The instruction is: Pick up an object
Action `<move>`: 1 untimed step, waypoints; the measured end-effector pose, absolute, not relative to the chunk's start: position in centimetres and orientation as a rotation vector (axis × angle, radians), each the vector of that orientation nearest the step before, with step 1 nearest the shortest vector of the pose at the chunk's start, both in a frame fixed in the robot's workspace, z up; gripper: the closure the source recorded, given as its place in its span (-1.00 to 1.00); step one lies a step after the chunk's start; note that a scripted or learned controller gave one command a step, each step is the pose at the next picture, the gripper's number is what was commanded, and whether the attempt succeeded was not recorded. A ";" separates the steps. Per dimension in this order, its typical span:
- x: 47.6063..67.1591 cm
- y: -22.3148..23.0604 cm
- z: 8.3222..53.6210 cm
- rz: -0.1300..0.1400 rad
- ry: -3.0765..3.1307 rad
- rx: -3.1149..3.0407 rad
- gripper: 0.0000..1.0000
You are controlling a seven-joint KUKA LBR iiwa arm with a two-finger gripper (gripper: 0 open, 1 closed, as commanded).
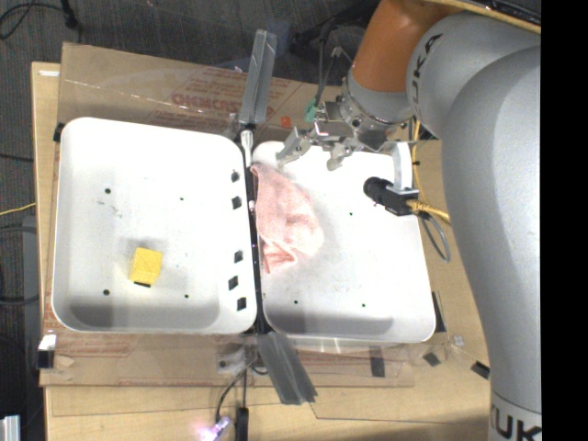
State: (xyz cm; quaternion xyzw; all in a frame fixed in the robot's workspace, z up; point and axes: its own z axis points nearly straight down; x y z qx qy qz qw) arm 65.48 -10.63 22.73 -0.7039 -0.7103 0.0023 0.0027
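A grey robot arm (478,154) with an orange band (390,39) above its wrist reaches in over the far edge of the right-hand bin (367,274), its gripper (314,152) hanging with both fingers (288,148) spread apart and nothing between them. Just below the jaws and slightly to their left, a crumpled pink cloth (283,219) lies in the right bin against the wall that it shares with the neighbouring bin; the nearer fingertip sits close above the cloth's upper corner, though contact cannot be made out. Well away from the jaws, down and far to their left, a small yellow block (146,265) rests on the floor of the left bin (92,154), toward its near side. A black part (388,194) with a yellow cable hangs just to the right of the jaws, over the right bin. Both bins sit on a sheet of brown cardboard (138,76) laid across the bench.
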 end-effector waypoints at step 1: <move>56.6 -12.8 16.2 0.006 -2.267 -2.169 -1.00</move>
